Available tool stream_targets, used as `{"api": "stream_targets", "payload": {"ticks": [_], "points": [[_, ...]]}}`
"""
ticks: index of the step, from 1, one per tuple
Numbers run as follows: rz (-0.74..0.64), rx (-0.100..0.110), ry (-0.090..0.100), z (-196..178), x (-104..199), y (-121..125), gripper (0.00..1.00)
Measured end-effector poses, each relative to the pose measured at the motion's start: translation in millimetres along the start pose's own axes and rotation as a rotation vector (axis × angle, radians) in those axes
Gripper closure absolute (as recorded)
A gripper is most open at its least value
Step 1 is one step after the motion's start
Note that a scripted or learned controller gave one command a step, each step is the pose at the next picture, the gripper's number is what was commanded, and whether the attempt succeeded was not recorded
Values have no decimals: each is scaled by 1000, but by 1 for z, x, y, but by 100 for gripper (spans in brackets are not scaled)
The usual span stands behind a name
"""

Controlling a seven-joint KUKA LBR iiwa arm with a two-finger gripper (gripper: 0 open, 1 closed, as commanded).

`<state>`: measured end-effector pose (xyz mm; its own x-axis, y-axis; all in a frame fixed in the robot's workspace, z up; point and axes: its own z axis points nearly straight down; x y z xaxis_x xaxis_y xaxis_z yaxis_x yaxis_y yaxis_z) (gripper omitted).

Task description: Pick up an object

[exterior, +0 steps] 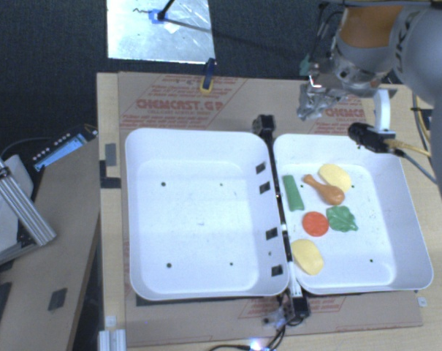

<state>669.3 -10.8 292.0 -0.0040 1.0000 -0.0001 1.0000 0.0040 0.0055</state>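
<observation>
Nearest me, a yellow piece (pixel 307 256) lies in the right bin (pixel 403 218), clustered with a red disc (pixel 315 224), green leaf (pixel 342 219), drumstick (pixel 324 189) and green stick (pixel 292 193) — all loose, ungrasped. My gripper (pixel 313 102) hangs beyond the far rim, carrying nothing — how wide it stands, I cannot tell.

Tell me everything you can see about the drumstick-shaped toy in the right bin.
The drumstick toy is orange-brown and looks like smooth plastic, with a thin handle end pointing up-left and a rounded, fatter end down-right. It lies flat and slanted on the floor of the right bin, near the middle. Its fat end sits against the yellow lemon-like piece; whether they touch is unclear. The green stick lies to its left, apart, and the red disc below it.
</observation>
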Motion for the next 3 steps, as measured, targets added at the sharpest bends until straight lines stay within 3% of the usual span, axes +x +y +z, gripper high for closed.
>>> {"api": "stream_targets", "payload": {"ticks": [1,2,3], "points": [[8,5,-3,28,-60,-1,100],[8,3,-3,34,-123,-2,100],[-3,10,2,125,-80,-3,100]]}}
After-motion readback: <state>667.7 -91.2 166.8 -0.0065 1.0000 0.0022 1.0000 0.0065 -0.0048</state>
